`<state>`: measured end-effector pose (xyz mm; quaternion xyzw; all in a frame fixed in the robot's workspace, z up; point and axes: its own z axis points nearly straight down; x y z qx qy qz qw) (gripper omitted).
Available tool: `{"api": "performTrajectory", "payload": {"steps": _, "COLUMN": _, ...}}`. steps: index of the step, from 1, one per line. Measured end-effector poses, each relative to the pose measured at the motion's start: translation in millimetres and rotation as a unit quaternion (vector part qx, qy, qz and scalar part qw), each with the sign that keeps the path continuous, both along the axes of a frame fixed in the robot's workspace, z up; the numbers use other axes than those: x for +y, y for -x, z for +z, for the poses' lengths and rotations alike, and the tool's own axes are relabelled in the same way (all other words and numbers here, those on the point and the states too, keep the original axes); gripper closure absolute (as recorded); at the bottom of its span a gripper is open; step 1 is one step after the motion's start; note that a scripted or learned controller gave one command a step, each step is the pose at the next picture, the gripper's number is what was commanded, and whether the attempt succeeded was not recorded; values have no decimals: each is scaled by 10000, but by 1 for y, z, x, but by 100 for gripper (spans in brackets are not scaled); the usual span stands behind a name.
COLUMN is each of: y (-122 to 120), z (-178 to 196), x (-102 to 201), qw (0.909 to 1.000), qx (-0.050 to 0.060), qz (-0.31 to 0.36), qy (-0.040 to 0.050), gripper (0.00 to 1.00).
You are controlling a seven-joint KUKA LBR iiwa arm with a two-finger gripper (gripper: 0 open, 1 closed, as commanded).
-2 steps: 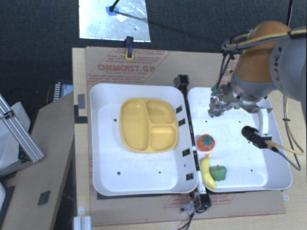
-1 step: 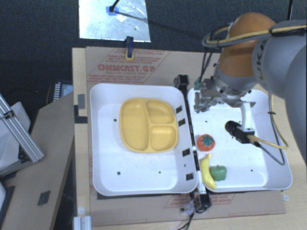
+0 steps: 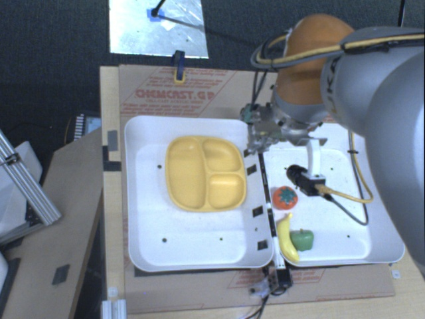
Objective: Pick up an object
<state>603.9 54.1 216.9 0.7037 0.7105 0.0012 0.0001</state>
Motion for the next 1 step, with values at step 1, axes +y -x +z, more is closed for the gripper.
{"api": "performTrajectory", "payload": {"steps": 1, "y": -19, "z": 4, "x": 47, "qw": 10000, "qx": -9, "qz": 1, "qy": -5, "gripper": 100}}
